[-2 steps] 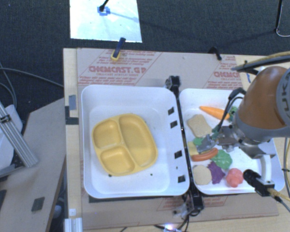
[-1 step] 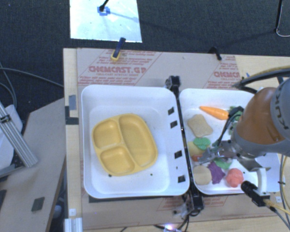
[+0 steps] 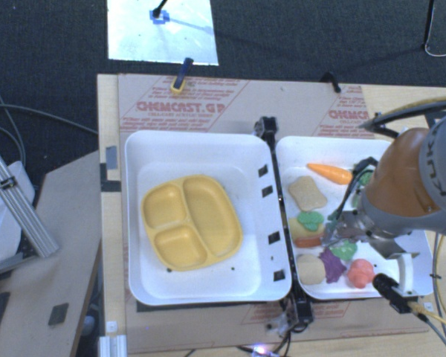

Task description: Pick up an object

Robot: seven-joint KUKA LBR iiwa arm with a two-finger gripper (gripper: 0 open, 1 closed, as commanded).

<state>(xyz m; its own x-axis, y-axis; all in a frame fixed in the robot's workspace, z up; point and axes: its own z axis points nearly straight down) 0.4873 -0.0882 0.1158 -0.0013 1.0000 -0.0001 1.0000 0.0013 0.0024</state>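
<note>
The right bin (image 3: 293, 149) holds several toy foods: an orange carrot (image 3: 328, 172), a tan bread slice (image 3: 307, 193), a green leafy piece (image 3: 309, 219), a red sausage (image 3: 306, 241), purple grapes (image 3: 331, 265), a pink-red ball (image 3: 360, 273) and a cream piece (image 3: 309, 268). My gripper (image 3: 337, 233) hangs low over the middle of this bin, just right of the green leafy piece and above a second green piece (image 3: 345, 250). The wrist hides whatever lies directly beneath it.
The left bin (image 3: 156, 155) carries a yellow divided plate (image 3: 189, 220). A black divider with clips (image 3: 277, 214) runs between the bins. The arm's orange band (image 3: 409, 181) covers the right bin's right side. Cardboard (image 3: 208, 106) lies under both bins.
</note>
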